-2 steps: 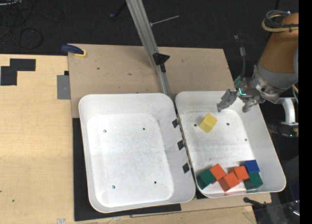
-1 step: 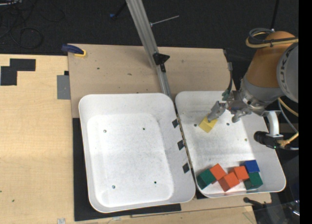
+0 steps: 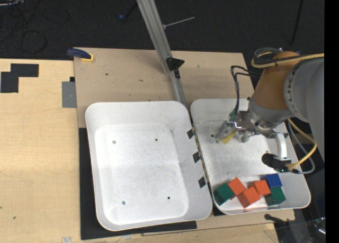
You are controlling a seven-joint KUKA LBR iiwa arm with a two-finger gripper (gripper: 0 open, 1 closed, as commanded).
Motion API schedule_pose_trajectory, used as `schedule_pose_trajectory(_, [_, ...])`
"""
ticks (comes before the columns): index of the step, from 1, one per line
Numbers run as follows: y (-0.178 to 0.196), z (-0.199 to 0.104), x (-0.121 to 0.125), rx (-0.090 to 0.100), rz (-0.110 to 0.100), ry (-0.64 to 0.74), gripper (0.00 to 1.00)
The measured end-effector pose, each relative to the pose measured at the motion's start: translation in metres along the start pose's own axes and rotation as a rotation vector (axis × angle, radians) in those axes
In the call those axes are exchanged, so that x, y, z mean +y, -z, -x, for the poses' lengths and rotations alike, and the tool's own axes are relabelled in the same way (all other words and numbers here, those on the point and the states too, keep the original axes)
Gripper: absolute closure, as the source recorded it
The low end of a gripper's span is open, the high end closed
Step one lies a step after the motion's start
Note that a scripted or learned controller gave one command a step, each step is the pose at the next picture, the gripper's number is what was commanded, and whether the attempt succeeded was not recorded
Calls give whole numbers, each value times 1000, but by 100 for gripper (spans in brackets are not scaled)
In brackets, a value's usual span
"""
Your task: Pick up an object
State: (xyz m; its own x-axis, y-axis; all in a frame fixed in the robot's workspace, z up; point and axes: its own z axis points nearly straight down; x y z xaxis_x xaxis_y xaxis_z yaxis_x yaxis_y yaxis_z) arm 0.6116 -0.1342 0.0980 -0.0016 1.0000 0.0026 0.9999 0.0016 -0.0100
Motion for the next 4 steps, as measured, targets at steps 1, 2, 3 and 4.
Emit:
schedule_pose_trajectory(1, [-7,0,0,-1,7,-3,0])
schedule_pose_trajectory(2, [3,1,0,0,6,-8,100])
schedule_pose_trajectory(3, [65,6,4,-3,14,-5,100])
schedule_pose_trajectory(4, [108,6,2,-3,12,-1,100])
